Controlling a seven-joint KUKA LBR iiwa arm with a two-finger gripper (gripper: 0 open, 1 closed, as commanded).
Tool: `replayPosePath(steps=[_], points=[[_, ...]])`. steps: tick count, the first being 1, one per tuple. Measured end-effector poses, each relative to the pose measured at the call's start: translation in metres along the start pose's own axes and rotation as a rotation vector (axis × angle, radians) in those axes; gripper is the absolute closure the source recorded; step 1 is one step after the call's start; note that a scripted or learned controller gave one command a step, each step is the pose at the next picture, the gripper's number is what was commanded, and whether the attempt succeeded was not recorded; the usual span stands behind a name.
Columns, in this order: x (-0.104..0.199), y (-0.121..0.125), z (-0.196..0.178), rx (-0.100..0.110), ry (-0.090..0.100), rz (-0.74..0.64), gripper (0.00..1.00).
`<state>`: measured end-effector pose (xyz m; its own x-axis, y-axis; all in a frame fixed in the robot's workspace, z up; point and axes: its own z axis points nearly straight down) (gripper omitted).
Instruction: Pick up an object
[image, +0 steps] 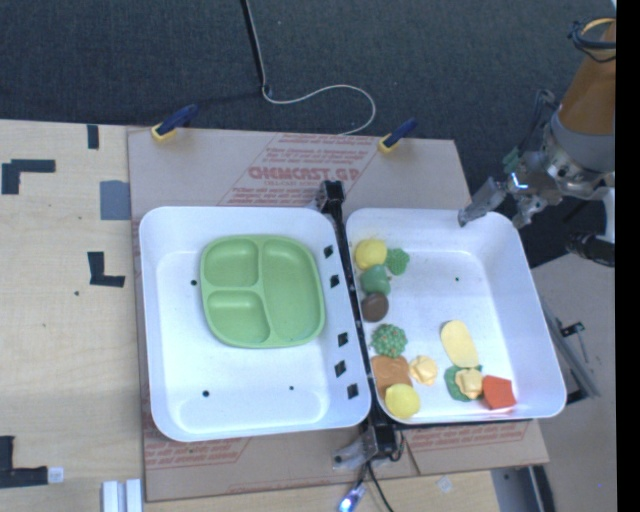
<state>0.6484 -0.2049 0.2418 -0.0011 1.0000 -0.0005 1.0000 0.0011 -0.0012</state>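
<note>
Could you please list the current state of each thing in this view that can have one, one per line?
Hand: above the right bin's far right corner, holding nothing.
Green divided plate: flat in the left bin, compartments bare.
Left bin: holds the plate.
Right bin: toy foods clustered along its left wall and near edge.
Yellow lemon: resting against the left wall.
Red block: at the near right corner.

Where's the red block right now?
The red block sits in the right bin's near right corner in the camera view, touching a green and yellow toy on its left, just below the yellow oval.
</note>
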Motion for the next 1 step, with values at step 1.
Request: replayPosePath(steps=[1], points=[[0.0787,-0.0497,0.0810,0.012,0.006,-0.004,0.00]])
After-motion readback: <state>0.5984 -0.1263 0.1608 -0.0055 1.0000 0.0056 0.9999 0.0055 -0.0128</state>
